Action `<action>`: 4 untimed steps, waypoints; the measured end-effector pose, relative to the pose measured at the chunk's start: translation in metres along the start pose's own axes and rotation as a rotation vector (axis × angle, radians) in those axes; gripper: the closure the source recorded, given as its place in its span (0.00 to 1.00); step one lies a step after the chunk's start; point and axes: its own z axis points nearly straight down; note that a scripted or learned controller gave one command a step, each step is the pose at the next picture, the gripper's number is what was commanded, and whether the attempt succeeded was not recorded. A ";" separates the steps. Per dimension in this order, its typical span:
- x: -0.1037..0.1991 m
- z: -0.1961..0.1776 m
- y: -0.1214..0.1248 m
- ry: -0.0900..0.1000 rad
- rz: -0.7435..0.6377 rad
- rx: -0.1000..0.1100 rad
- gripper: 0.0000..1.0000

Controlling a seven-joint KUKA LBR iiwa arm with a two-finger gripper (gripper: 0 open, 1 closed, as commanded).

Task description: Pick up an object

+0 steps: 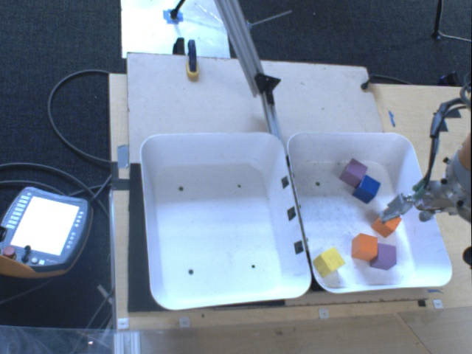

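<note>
The gripper is clamped on a small orange block in the right bin, with another orange block and a purple block just below it.

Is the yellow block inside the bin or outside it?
Inside. The yellow block sits on the floor of the right bin, near its front-left corner.
</note>
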 end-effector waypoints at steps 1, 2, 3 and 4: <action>-0.026 0.116 0.010 0.003 0.001 0.008 0.00; 0.044 0.130 0.000 0.000 0.000 -0.002 0.00; 0.017 0.133 0.082 0.001 -0.002 0.003 0.00; 0.038 0.135 0.162 0.003 0.007 0.056 0.00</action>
